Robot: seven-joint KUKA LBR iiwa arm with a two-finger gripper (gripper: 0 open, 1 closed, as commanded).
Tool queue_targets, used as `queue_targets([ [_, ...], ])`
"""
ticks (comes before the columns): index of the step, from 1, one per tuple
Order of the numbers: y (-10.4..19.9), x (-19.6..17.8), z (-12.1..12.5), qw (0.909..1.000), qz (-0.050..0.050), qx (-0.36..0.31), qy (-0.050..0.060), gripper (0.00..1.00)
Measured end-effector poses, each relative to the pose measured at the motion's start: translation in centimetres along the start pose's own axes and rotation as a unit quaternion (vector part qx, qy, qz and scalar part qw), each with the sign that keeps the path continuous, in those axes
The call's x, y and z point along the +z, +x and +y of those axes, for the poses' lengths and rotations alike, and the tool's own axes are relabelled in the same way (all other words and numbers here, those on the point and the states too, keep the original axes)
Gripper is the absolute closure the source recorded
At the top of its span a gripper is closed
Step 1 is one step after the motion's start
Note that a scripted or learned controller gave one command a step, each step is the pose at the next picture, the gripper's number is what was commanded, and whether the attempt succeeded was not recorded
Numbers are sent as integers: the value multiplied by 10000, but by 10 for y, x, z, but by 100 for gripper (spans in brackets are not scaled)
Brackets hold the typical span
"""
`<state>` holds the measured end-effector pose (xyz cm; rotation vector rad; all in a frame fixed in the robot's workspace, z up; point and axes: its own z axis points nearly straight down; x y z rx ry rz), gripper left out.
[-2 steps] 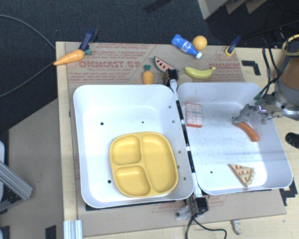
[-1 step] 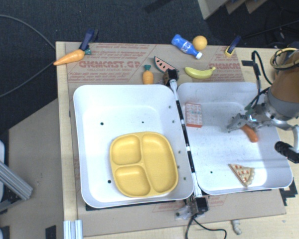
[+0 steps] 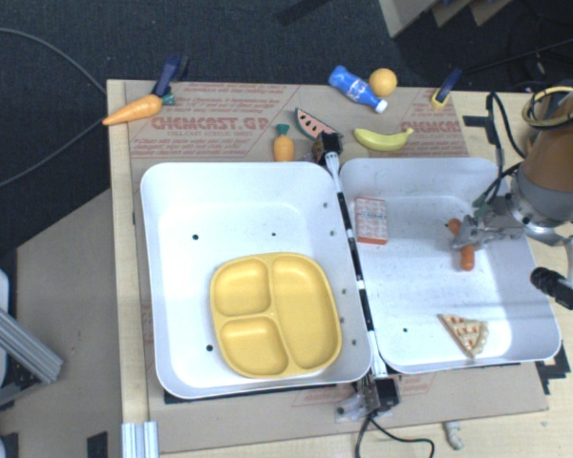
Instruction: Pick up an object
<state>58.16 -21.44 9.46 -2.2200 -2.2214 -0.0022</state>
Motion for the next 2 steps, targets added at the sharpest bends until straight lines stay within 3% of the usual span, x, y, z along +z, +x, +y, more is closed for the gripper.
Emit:
queue_targets([
  [1,77,-14,30,10000,-12,-3,-12,100],
  [2,138,-90,-4,10000,-6,-4,-5,100],
])
